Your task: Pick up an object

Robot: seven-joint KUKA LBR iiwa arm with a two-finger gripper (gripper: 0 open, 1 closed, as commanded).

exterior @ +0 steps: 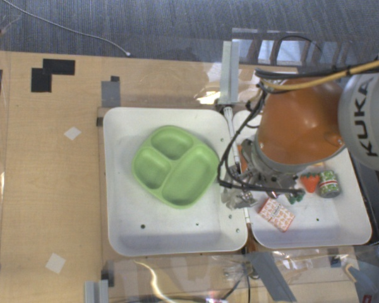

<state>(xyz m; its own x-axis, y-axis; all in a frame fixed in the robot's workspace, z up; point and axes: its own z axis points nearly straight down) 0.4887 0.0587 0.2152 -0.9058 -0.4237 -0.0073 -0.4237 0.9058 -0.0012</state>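
The green divided plate [175,165] in the left bin [120,232] looks stiff, light and slick, best pinched at its rim. Right of it the gripper [239,199] hangs by a flat patterned packet [276,214], flimsy, and a small can [329,184], round and slippery.

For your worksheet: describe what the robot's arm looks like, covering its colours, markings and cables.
The arm is light grey with black "KUKA" lettering on its side. A broad, rounded orange band sits above the wrist. Black cables loop beside it, and a yellow cable runs along the top.
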